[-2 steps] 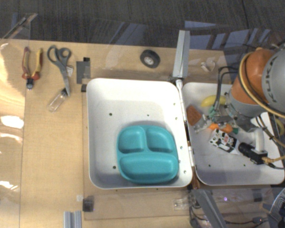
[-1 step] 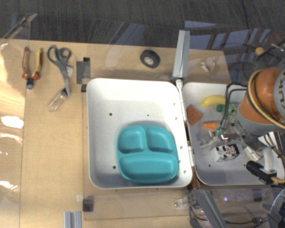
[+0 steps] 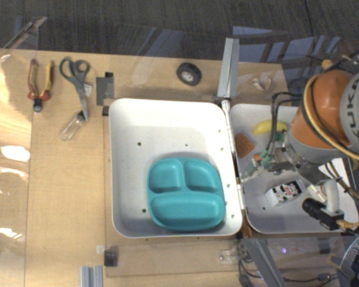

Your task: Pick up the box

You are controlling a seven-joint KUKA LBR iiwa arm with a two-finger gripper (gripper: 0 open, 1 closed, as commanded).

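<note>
The box in the right bin.
The small white box (image 3: 285,191) lies on the right bin (image 3: 275,221) floor, just below the arm. The end effector (image 3: 269,160) hangs near it; whether it is open, I cannot tell. The teal tray (image 3: 185,193) sits in the left bin (image 3: 131,160).

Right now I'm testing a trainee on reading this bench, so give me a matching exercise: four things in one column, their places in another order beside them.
Things:
1. teal tray
2. scissors
3. roll of tape
4. yellow object

Places:
A. on the bench, behind the left bin
B. in the right bin
C. in the left bin
D. on the bench, to the left of the bins

Pairs: 1-C, 2-D, 3-A, 4-B
</note>
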